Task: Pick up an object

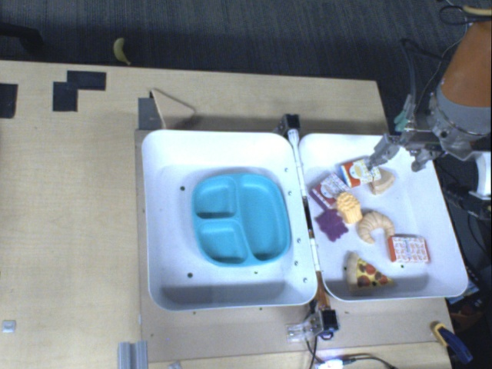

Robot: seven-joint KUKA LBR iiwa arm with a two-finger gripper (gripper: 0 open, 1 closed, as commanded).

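My gripper (400, 157) hangs over the back of the right bin (442, 206), its two fingers spread apart with nothing between them, so it is open. Its left finger (382, 151) ends just above a small orange and white carton (354, 172) and a beige piece (382, 181). Further forward lie a red and white packet (330, 187), a yellow knobbly toy (348, 207), a purple piece (332, 224), a croissant (376, 225), a red and white box (407, 249) and a pizza slice (367, 274).
The left bin (165, 206) holds a blue divided tray (238, 217). A ridge (304, 198) separates the two bins. The arm's orange band (470, 68) stands at the right edge. Black tape marks (77, 89) lie on the bench at the far left.
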